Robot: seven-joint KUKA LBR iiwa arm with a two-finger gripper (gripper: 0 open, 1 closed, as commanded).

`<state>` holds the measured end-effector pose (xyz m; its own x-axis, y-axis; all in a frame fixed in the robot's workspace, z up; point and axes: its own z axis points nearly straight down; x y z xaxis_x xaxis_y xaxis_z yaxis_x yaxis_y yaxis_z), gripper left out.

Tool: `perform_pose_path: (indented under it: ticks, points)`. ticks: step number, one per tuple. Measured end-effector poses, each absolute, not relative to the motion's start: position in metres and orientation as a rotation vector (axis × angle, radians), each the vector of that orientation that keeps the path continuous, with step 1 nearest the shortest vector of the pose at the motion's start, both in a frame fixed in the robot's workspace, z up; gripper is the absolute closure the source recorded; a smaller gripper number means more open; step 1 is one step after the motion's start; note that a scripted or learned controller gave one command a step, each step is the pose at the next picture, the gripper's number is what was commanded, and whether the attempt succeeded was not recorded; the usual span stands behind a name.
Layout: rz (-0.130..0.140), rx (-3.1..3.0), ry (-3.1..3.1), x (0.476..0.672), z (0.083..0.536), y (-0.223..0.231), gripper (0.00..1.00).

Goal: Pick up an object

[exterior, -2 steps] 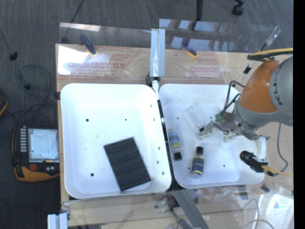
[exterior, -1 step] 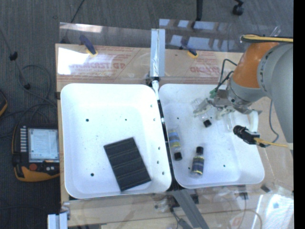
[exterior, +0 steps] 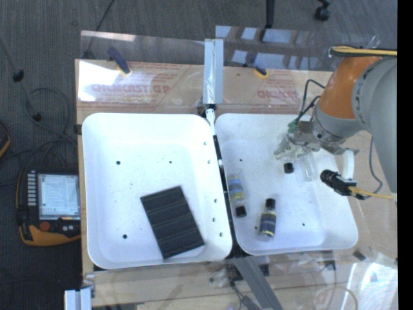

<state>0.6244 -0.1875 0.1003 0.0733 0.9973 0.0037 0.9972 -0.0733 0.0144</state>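
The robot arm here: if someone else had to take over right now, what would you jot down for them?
Gripper: low over the back of the right bin; can't tell if it is open or shut, and nothing shows in its grasp.
Right bin: small bottle near the front, another bottle by the left wall, and two small dark pieces, one beside that bottle and one below the gripper.
Left bin: ridged black block.
Done: nothing lifted.
Left: grasp and raise one object.

- Left bin (exterior: 103,141): white, dotted with dark specks.
- Ribbed pad (exterior: 171,222): black with ridged lines.
- Two small bottles (exterior: 267,217): dark, yellow-banded labels.
- Arm (exterior: 361,95): grey with an orange band.
- Handheld controller (exterior: 48,205), frame's left: orange and black.
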Motion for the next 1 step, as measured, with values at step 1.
perform_pose_path:
  ticks: [1]
  points:
    - [-0.004,2.328,2.106,0.6686,0.1998,-0.1622,1.0]
